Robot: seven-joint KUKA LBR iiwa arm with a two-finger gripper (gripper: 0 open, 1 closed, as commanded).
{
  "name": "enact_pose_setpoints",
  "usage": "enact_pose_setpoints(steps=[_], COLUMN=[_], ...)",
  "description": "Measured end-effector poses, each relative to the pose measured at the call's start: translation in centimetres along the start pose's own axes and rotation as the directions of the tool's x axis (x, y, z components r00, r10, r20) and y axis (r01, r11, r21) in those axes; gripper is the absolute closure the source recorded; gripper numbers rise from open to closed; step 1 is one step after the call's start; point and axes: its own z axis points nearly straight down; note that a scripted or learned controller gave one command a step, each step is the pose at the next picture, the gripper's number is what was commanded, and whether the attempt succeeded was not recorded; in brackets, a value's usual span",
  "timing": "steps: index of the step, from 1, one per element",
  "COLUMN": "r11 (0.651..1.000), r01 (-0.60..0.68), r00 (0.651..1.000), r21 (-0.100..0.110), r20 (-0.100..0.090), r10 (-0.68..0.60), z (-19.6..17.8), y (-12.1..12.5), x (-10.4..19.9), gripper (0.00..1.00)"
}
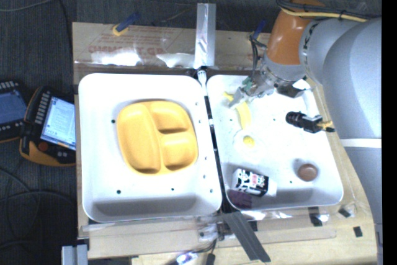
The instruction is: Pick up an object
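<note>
The grey arm's two-finger gripper (248,90) hung low over the upper left part of the right shallow white bin (329,158), just beside a small yellow scrap (229,96) and above a yellow elongated plastic piece (242,113); whether it was spread or closed, or held anything, could not be told. Lower in that bin lay a small yellow round piece (248,141), a black-and-white patterned packet (251,181) and a brown round disc (307,170). The left white bin (99,152) held a yellow divided plastic tray (157,136).

No text can be read: the faint red print on the cardboard sheet (124,43) is too blurred.
</note>
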Motion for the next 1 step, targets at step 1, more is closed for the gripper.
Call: enact_pose_setpoints(steps=[1], r11=[0.998], r01=[0.067], r00=[0.998], r21=[0.004], r20=[-0.008], r10=[-0.067], z=[-8.33], y=[1.13], x=[5.55], gripper=[1.0])
